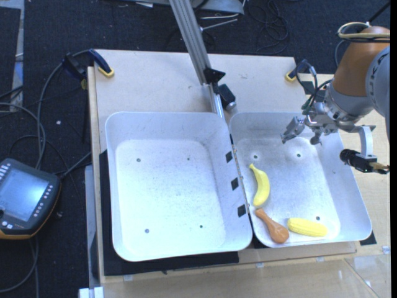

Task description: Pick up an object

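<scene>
A yellow banana (260, 185) lies in the right bin (347, 191), close to its left wall. An orange-brown drumstick-shaped toy (273, 226) rests near the bin's front edge, and a yellow corn-like piece (307, 227) lies just right of it. My gripper (302, 133) hangs over the far part of the right bin, well behind the banana. Its two fingers are spread apart and nothing is between them.
The left bin (124, 166) stands beside the right one, sharing a raised divider with black clips (236, 182). A slanted aluminium post (195, 42) rises from the bench behind the bins. A teach pendant (25, 197) lies on the floor at the left.
</scene>
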Motion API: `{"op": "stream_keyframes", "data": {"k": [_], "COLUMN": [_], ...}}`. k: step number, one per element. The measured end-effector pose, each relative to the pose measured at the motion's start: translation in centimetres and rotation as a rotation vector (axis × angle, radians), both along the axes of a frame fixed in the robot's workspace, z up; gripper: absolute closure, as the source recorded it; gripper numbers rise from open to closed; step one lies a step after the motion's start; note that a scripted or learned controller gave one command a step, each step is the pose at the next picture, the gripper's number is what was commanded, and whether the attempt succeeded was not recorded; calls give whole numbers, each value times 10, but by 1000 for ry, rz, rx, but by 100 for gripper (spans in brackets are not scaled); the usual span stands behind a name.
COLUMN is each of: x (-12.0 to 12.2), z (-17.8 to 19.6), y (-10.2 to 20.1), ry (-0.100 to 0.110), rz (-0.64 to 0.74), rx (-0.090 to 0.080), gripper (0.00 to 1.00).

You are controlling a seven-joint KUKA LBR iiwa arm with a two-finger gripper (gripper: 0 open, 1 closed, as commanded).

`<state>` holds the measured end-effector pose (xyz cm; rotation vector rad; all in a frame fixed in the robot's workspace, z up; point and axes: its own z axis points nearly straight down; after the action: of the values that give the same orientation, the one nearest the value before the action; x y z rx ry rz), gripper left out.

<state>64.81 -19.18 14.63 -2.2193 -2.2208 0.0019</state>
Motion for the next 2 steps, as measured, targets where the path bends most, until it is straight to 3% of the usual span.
{"op": "stream_keyframes", "data": {"k": [1, 2], "x": [0, 0], "z": [-52, -40], "y": [0, 0], "ry": [0, -3], "rz": [0, 0], "rx": [0, -1], "gripper": [0, 100]}}
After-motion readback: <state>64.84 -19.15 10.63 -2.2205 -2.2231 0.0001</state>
